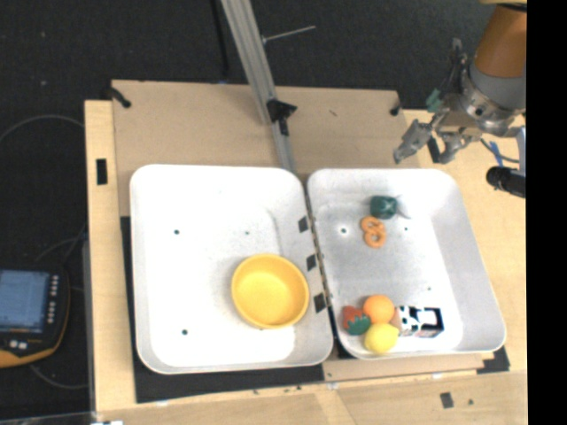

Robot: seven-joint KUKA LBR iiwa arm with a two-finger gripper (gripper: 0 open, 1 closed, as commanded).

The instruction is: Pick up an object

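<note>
My gripper (425, 145) hangs above the far right corner of the right bin (461, 237), its two fingers spread open with nothing between them. In the right bin lie a dark green object (384, 206) and an orange pretzel-shaped piece (374, 231) near the back. At the bin's front sit an orange ball (379, 308), a yellow ball (382, 337), a red and green piece (355, 320) and a black-and-white block (418, 320). A yellow bowl (269, 290) rests in the left bin (177, 228).
A slanted metal post (255, 60) rises from the bench behind the seam between the bins. A handheld pendant (31, 312) lies off the bench at the left.
</note>
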